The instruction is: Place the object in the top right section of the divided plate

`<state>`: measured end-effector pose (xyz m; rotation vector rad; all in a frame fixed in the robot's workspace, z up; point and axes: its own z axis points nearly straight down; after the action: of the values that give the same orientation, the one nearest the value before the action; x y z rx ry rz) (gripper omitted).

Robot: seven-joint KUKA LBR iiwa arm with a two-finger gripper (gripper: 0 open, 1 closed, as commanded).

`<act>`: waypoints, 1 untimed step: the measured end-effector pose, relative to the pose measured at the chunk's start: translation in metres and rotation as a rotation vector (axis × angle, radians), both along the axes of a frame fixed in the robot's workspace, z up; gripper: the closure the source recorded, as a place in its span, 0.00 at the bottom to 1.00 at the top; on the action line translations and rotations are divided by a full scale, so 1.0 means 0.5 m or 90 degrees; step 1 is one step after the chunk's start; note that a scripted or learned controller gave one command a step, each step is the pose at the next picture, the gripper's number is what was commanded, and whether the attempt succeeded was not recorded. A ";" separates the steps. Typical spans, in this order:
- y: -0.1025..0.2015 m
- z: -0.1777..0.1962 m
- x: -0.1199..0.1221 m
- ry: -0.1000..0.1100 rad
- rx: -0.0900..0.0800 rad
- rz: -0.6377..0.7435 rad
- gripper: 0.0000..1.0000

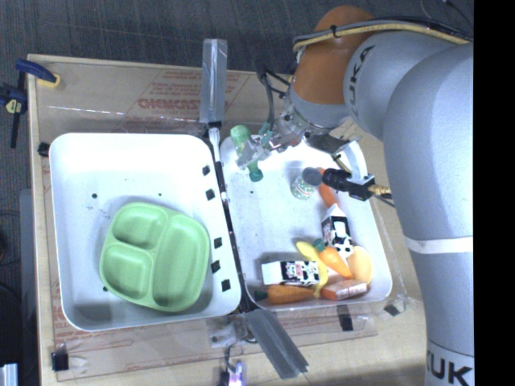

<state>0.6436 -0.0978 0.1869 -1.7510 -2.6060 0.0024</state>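
Camera view: gripper (259, 153) hangs at 12 o'clock in the right bin (241, 240), seemingly pinching a green toy (244, 145), likely lifted for carrying. Green divided plate (155, 256) waits in the left bin (72, 183), its 3 sections bare.

Grey arm reaches in from right, end effector (259, 147) pointing left.

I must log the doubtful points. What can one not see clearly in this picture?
- Pincer: small and blurred against the right bin; its contact with the green item is unclear.
- Toy pile: items overlap, lower ones partly hidden.
- Round item: too small to identify.
- Arm: covers the bin's right rim.
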 end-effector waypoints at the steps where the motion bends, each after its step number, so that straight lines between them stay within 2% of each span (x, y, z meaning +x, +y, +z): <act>1: 0.119 0.010 -0.047 0.000 0.000 0.236 1.00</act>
<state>0.6199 -0.0382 0.1919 -1.2407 -2.8837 0.0024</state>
